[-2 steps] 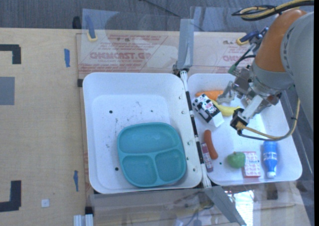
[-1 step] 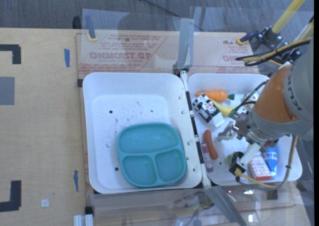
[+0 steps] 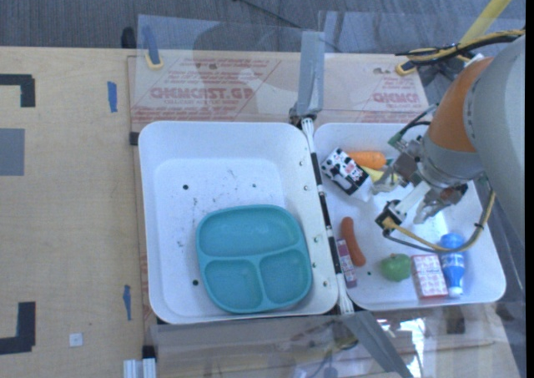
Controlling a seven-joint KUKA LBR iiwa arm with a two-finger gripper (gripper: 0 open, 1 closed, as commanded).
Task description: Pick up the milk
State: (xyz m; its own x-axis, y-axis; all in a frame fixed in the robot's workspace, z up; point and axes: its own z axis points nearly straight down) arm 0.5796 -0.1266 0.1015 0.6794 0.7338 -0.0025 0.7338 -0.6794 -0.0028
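Toward the upper-left corner of the right bin (image 3: 375, 291), the milk (image 3: 344, 171) is noted: a small carton with black-and-white cow patches, lying askew, close to the wall shared with the left bin, with an orange carrot (image 3: 368, 158) just beside it. The gripper (image 3: 424, 204) is set low over the bin's middle, apart from the carton and toward the view's right. Whether it is released or clenched cannot be told, and nothing is seen held in it. The carton is judged light and fairly stiff, likely hollow, with smooth faces that could slip, or dent if squeezed hard. Hold is best taken across two opposite flat sides at mid-body, clear of carrot and wall.
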